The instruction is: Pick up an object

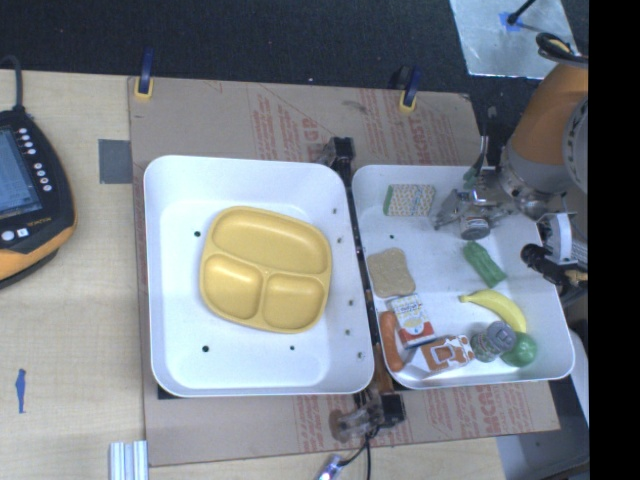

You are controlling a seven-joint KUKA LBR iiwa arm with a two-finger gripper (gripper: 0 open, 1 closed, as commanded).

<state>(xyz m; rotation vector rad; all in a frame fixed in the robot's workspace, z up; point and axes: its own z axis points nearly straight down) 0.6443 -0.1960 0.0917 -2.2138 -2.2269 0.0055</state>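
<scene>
At the near edge of the bench, a dark clamp with trailing cables (pixel 365 420) is sitting between the two bins, too blurred to make out in detail. Just behind it, the things to pick are crowding the near part of the right bin (pixel 440 380). An orange carrot-like piece (pixel 388 341) is lying against the bin's left wall, partly tucked under a red and white packet (pixel 446 353). A grey round object (pixel 490 341) is touching a green ball (pixel 522 349) in the near right corner; what the grey one is cannot be told. A banana (pixel 497 308) is lying just behind those two, and a small white carton (pixel 410 314) is resting beside the carrot-like piece.

Farther in, a tan flat sponge-like slab (pixel 390 271) is lying near the left wall, and a green stick-shaped item (pixel 484 263) is lying tilted towards the right side. In the left bin (pixel 165 298), a yellow divided plate (pixel 266 268) is sitting in the middle.

Beyond the green stick, the gripper (pixel 472 224) is hanging over the far part of the right bin, near a small checked pad (pixel 410 200) and apart from it. Its metal parts are blurring together, so whether it is open or closed cannot be told.

The arm (pixel 548 128) is reaching in from the right, cut off by the frame there. At the far left, an orange-edged handheld controller (pixel 28 203) is lying on the bench, half cut off. Two clamps, one yellow (pixel 145 83) and one at the far middle (pixel 407 94), are pinning the cardboard sheet (pixel 250 118) under the bins.
</scene>
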